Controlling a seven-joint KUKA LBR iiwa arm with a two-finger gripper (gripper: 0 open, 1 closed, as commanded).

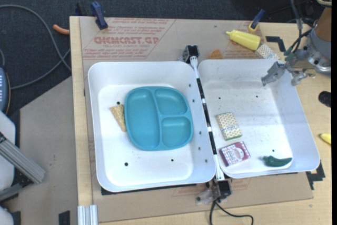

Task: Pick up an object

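Observation:
In the right bin (247, 87) lie a small patterned box (229, 125), a maroon and pink packet (235, 153) and a dark green piece (277, 161) near the front right corner. The left bin (102, 92) holds a teal divided plate (158, 117) with a tan cracker-like piece (118, 115) against its left side. My gripper (286, 74) hangs over the right bin's far right corner, open, with nothing between its fingers. It is well away from the three small items.
A yellow object (244, 38) lies on the bench behind the right bin. Blue clamps (98, 14) hold the board's back edge. A bit of yellow (326, 138) shows at the far right. A black hinge strip (202, 108) runs between the bins.

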